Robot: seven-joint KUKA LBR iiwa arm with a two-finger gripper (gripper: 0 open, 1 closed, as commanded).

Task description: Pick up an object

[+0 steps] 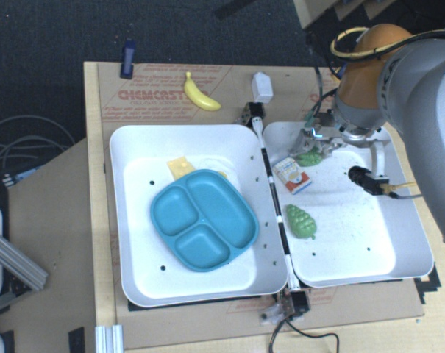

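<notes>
In the right bin [369, 256], a small white box with red and blue print [291, 175] lies near the left wall. A bumpy green bunch [301, 221] sits just below it. A second green item [309, 157] lies at the bin's back, partly under my gripper [315, 140], which hangs low right over it. The left bin [134, 197] holds a blue three-compartment tray [202, 218], with a yellow piece [180, 167] poking out from under its back edge.
Behind the bins, a yellow banana [201, 94], a small blue object [127, 59] and a white block [262, 87] rest on the bench. The grey arm with its orange band [365, 79] covers the back right corner of the right bin.
</notes>
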